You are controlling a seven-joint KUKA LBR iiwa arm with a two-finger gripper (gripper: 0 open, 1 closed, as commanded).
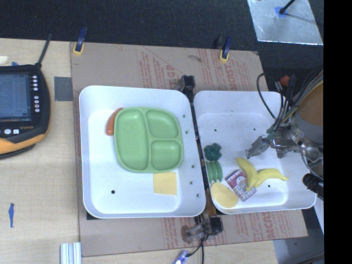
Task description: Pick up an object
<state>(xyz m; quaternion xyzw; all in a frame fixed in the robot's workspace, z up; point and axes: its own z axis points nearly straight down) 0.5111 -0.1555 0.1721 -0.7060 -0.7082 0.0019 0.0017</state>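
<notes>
Our end effector [263, 146], fingers spread and holding nothing, hovers just above the banana [257, 174] in the right bin [231, 106]; we should centre over its curve, descend straight, then pinch across its narrow width.

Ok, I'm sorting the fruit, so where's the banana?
The banana lies in the right bin, near its front edge, against a small red packet and just below the gripper.
</notes>
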